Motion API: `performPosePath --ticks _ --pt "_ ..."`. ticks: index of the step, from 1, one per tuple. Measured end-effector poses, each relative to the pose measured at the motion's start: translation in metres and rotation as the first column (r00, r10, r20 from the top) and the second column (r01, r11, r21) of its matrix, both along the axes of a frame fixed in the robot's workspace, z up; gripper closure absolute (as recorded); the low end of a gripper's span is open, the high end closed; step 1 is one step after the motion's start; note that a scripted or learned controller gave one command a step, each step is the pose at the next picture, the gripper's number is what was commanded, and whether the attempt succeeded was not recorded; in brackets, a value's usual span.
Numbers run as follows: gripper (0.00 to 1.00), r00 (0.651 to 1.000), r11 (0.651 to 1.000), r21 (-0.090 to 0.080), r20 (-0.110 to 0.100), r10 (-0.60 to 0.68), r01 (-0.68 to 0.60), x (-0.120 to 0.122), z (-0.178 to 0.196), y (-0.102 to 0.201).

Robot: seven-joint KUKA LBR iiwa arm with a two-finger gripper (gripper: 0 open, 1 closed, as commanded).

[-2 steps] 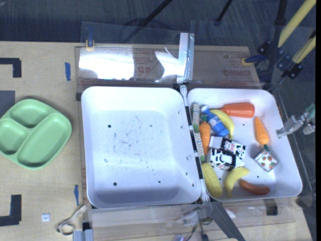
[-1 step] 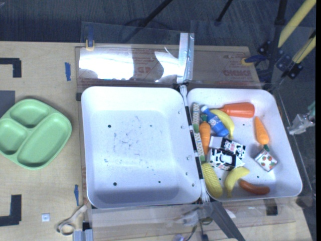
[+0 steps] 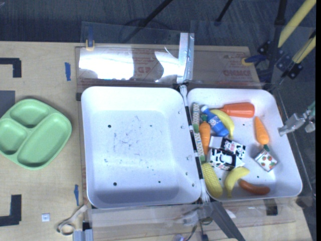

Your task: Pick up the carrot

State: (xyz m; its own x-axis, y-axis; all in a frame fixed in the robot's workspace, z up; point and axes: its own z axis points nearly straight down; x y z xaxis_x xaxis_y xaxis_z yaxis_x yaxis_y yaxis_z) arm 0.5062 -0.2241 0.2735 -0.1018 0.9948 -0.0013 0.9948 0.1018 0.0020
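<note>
Where the camera view looks down on the bench, the left bin [image 3: 135, 144] and the right bin [image 3: 282, 177] stand side by side, touching along their inner walls; the carrot [image 3: 261, 130] lies in the right bin, at about 3 o'clock from that bin's middle, near the right wall, its length running roughly 12 to 6 with a small green stub at the 6 o'clock end; it touches none of the other items. At 10 o'clock from it lies a thicker orange piece [image 3: 238, 109], set crosswise; a smaller orange carrot-like piece [image 3: 204, 134] lies against the divider at 9 o'clock, beside a blue bottle [image 3: 217, 125] and a yellow banana [image 3: 224, 118]. At 6 o'clock from the carrot sits a small patterned cube [image 3: 266, 160]; a black-and-white box [image 3: 223, 158], an ear of corn [image 3: 211, 178], a second banana [image 3: 235, 176] and a red sausage-shaped piece [image 3: 255, 188] fill the lower half. The gripper [image 3: 293, 126] shows at 3 o'clock from the carrot, over the bin's right rim, near the carrot but apart from it; whether it is wide or narrow cannot be told, and nothing shows in it. A green divided plate [image 3: 32, 133] rests on the bench at 9 o'clock from the left bin.
</note>
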Motion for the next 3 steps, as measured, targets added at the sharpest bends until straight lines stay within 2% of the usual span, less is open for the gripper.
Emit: performPosePath --ticks 1,2,3 --pt "0.00 0.985 0.985 0.003 -0.004 0.173 -0.173 -0.026 -0.076 0.001" --pt "0.00 0.925 0.925 -0.001 0.001 0.380 -0.380 0.073 -0.114 0.001" --pt "0.00 0.910 0.910 0.001 -0.001 0.414 -0.414 0.059 -0.140 0.002"
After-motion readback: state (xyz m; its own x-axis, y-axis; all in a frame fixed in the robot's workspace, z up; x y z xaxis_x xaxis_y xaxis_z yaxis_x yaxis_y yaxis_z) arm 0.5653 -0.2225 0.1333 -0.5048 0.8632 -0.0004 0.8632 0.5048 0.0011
